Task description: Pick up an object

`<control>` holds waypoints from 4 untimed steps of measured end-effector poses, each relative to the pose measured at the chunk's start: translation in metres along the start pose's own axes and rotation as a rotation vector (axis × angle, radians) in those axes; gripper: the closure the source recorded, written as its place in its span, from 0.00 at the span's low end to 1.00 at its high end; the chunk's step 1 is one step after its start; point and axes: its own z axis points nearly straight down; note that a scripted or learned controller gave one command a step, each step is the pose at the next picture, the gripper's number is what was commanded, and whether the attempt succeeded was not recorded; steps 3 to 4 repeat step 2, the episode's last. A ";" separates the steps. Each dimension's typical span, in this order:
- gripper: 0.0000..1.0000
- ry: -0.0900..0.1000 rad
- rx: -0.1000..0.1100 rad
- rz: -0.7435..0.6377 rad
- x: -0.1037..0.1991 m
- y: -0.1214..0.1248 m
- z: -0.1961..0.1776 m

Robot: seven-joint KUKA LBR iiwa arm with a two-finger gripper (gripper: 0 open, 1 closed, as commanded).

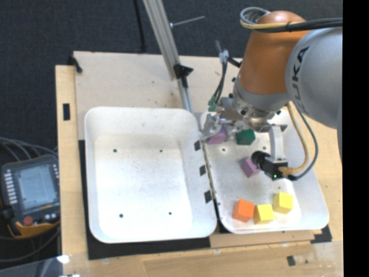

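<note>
Pink block (pixel 217 136) is lying just beneath the claw (pixel 222 127) at the right bin's (pixel 311 203) upper left corner; whether it is gripped cannot be told. Green block (pixel 246 137) is sitting beside; purple (pixel 249 167), orange (pixel 244 210) and yellow blocks (pixel 282 202) are resting farther down.

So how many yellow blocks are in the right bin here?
2. One yellow block sits near the bin's front right corner; the other yellow block lies beside the orange block. The arm may hide others.
</note>
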 end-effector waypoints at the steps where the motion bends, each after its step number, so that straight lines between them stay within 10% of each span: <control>1: 1.00 0.000 0.002 0.000 0.048 -0.034 0.016; 4: 1.00 0.000 0.001 0.000 0.085 -0.061 0.025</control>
